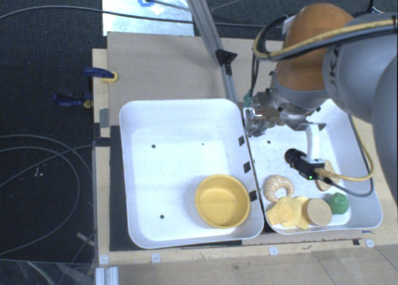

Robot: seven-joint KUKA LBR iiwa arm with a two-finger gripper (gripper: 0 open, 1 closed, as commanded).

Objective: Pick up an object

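Note:
The left bin holds a yellow bowl near its front right corner. Along the front of the right bin lie a pale croissant-shaped piece, a yellow ridged corn-like piece, a tan round disc and a small green object. My gripper hangs low at the back left of the right bin, close to the divider between the bins and well behind those objects. The arm's wrist covers most of it.
A black unit with a green light and a yellow cable hangs from the arm over the middle of the right bin. A slanted metal pole crosses the board behind the bins. Blue clamps sit at the bench's left edge.

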